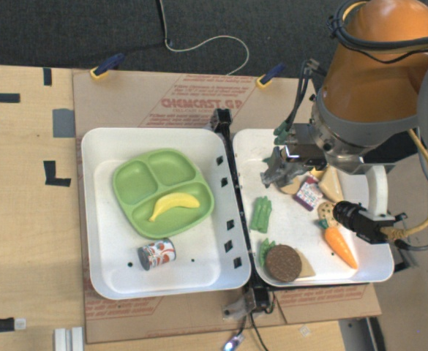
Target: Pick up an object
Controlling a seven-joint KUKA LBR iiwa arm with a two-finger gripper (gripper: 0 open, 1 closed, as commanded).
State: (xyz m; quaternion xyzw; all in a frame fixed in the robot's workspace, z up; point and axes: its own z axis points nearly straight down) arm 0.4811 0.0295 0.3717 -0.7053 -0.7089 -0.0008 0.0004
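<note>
Nearest me, in the right bin (378, 273), a round brown cookie (282, 262) lies by the front wall with a carrot (339, 246) to its right and a green pea pod (261, 214) just behind. Further back, the gripper (278, 168) hangs low over that bin beside a small purple packet (308, 194); I cannot tell how it is set. Across the divider, the left bin (96, 196) holds a small can (156, 254) on its side and a green divided plate (162, 192) with a banana (174, 205) in its front compartment.
</note>
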